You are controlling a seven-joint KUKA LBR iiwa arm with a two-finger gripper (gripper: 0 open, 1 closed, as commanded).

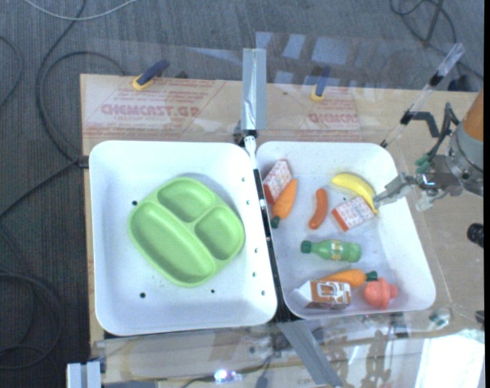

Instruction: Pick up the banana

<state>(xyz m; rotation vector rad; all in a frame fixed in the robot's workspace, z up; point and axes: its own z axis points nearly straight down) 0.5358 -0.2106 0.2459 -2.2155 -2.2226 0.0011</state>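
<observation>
**Right bin with banana; gripper at its right rim**

Nearest the camera, at the bottom of the right bin point(407, 293), lie a brown carton point(327, 294), a carrot point(348, 278) and a red-orange fruit point(379, 293). Above them is a green-capped bottle point(332, 250). The banana point(355, 187) rests in the upper right of this bin, touching a small orange-checked box point(352, 213). The gripper point(388, 192) sits at the right rim, one finger tip just beside the banana; whether its fingers are wide or narrow cannot be told. The left bin point(116, 297) holds a green divided plate point(187, 229).
</observation>
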